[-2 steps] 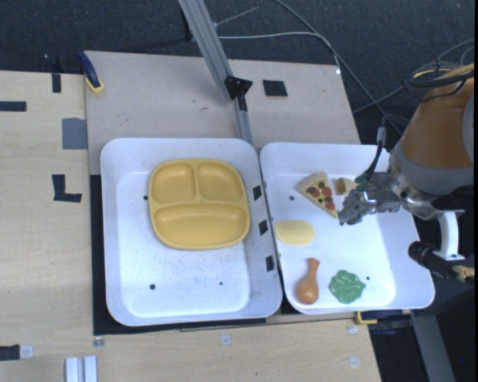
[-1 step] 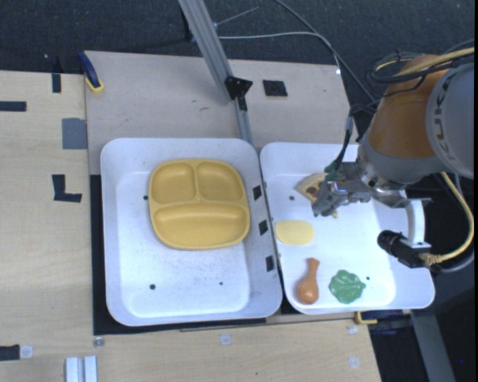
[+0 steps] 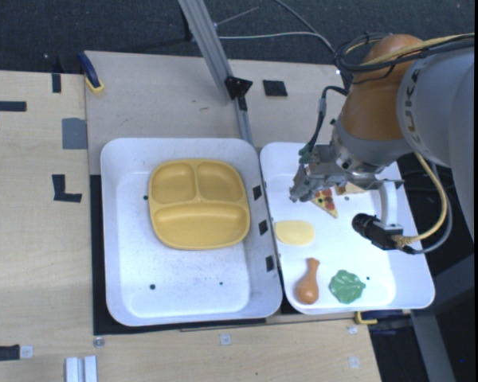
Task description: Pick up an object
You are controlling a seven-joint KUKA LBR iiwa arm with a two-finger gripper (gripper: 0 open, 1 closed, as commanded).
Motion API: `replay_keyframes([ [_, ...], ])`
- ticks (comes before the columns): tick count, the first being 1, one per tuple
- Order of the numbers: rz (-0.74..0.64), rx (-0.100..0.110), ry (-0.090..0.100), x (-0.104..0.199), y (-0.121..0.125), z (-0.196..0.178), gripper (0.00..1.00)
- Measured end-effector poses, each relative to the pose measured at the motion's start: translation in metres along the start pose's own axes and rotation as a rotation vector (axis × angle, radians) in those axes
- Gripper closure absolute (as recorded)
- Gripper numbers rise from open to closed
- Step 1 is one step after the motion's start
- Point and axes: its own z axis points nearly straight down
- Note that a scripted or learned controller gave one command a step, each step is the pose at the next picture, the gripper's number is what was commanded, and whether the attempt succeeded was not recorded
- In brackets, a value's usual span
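Note:
My gripper (image 3: 319, 188) hangs over the upper part of the right bin (image 3: 406, 289), reaching in from the right. Just below and right of its tip lies a small pizza slice toy (image 3: 328, 203), partly under the gripper. A pale yellow oval piece (image 3: 294, 231) rests lower in the same bin. Near the bin's front lie an orange drumstick toy (image 3: 308, 282) and a green leafy toy (image 3: 346, 286). The gripper body hides whether anything sits between the fingers.
The left bin (image 3: 127, 293) holds a yellow divided plate (image 3: 198, 203). A slanted metal pole (image 3: 215, 46) runs down to the gap between the bins. A black cable fitting (image 3: 374, 229) hangs off the arm over the right bin.

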Motion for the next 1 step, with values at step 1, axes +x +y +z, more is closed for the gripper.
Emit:
replay_keyframes([
  [1, -0.001, 0.0, 0.001, 0.0514, 0.035, 0.0069, 1.0],
])
